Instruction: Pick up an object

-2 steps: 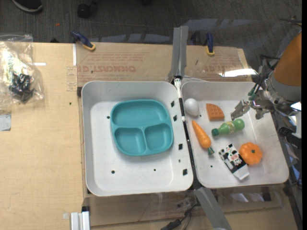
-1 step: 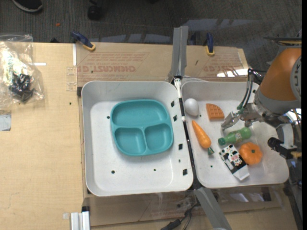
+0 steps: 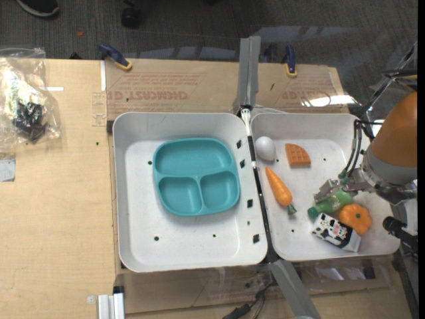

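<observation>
The right bin [image 3: 312, 248] holds a white egg [image 3: 265, 147], an orange waffle piece [image 3: 298, 155] and a carrot [image 3: 280, 187] with a green stem. Towards its right side lie a green toy [image 3: 327, 208], an orange pepper [image 3: 355, 216] and a black-and-white carton [image 3: 335, 230]. My gripper [image 3: 334, 191] reaches in from the right and sits low over the green toy, just left of the pepper. The grey arm with its orange band [image 3: 398, 135] hides part of the bin's right wall. Nothing is visibly lifted.
The left bin [image 3: 133, 244] holds a teal divided plate [image 3: 196, 176]. A clear bag of small parts [image 3: 25, 102] lies on the bench at far left. Clamps [image 3: 116, 56] hold cardboard behind the bins. A grey divider [image 3: 249, 72] runs between the bins.
</observation>
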{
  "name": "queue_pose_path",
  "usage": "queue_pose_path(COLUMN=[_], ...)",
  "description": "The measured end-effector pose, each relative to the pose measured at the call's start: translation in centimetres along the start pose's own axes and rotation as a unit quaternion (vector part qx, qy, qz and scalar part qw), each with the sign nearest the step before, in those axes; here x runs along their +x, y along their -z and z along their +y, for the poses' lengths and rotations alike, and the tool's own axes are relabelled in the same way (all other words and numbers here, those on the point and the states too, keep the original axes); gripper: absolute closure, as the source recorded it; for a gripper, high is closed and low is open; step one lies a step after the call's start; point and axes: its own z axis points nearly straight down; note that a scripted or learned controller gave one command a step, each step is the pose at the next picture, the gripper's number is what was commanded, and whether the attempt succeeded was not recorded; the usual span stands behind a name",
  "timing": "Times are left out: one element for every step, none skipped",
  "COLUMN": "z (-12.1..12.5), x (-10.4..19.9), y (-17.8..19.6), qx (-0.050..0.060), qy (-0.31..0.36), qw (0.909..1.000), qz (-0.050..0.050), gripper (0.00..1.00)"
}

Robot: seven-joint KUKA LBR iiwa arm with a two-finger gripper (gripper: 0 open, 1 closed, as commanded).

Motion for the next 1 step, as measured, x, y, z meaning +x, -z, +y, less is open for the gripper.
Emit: queue_pose_path(z=[0.16], x=[-0.05], y=[1.01], qx=[-0.002], qy=[-0.001], qw=[1.0], qz=[0.0], gripper=[1.0])
